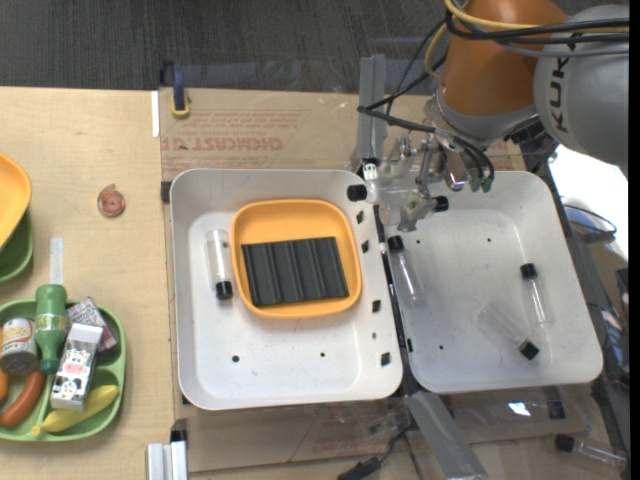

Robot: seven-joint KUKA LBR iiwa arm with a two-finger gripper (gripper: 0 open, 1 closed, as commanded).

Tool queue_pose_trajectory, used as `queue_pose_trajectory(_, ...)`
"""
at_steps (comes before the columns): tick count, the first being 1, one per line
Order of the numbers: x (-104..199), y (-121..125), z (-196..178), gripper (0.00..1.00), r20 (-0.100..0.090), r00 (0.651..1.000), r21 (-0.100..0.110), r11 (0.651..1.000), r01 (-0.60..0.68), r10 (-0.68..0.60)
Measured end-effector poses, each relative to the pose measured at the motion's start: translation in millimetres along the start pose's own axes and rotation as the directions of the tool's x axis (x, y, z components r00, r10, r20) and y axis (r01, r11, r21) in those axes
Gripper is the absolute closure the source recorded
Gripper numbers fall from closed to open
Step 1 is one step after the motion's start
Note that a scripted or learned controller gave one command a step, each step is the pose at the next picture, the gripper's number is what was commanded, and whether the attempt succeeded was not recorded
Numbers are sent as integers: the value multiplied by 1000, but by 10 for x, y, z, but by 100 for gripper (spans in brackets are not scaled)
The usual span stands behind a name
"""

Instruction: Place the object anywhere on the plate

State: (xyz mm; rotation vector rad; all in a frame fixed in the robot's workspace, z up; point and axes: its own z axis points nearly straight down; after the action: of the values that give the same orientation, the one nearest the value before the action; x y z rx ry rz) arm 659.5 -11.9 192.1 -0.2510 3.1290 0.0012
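Plate (pixel 297 218), orange and already carrying a dark ribbed block (pixel 296 271), sits in the left bin (pixel 290 373) beside a clear capped tube (pixel 217 262). Gripper (pixel 412 214) hangs over the right bin (pixel 480 368) at its inner wall, above another clear tube (pixel 402 271); whether anything is gripped cannot be told.

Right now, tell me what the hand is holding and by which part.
Cannot be told: the hand hangs over the right bin's upper left corner, amid cables.
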Motion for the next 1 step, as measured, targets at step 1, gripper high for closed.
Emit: queue_pose_trajectory(1,-21,104,-184,100,3,998,0,998,62,-62)
